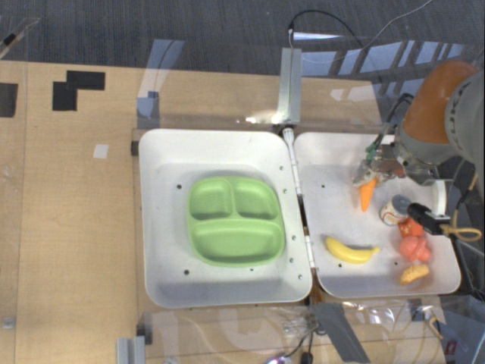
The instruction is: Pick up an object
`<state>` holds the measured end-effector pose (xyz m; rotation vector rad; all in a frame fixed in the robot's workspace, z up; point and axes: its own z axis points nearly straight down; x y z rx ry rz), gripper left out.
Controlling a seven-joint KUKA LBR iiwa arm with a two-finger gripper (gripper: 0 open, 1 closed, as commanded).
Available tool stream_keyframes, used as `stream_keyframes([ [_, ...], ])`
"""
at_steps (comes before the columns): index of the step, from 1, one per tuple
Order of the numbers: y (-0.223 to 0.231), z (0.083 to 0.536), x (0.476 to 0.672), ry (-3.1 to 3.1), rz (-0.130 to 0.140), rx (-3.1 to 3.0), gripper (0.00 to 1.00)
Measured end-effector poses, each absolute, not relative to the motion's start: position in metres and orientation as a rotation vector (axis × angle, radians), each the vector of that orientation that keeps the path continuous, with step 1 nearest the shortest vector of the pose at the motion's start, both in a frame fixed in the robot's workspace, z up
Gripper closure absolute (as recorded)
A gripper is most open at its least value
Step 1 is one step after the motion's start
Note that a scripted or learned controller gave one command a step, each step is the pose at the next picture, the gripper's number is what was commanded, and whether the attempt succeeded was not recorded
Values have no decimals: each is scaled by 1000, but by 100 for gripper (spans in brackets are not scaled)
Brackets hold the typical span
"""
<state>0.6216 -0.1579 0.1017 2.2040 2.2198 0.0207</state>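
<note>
The carrot [366, 195] lies in the right bin [333, 165], toward the 1 o'clock part of that bin's floor. Its long axis runs nearly along the 12-to-6 line, with a slight tilt; the narrow tip points toward 6 o'clock and the broad end toward 12 to 1 o'clock.

The arm enters from 3 o'clock, its orange band [436, 105] above the wrist, which angles down toward 9 o'clock. The gripper [371, 171] sits at the broad end of the carrot, touching or just above it. Whether the gripper is released or clenched cannot be told.

Toward 5 o'clock of the carrot lie a banana [351, 251], a red object [413, 241] and a small yellow object [414, 274]. The left bin [163, 203] holds a green divided plate [236, 220]. Both bins rest on the bench [68, 218].
</note>
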Motion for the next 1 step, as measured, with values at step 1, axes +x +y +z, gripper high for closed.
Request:
stream_keyframes([
  [1,-97,174,651,2305,9,2127,100],
])
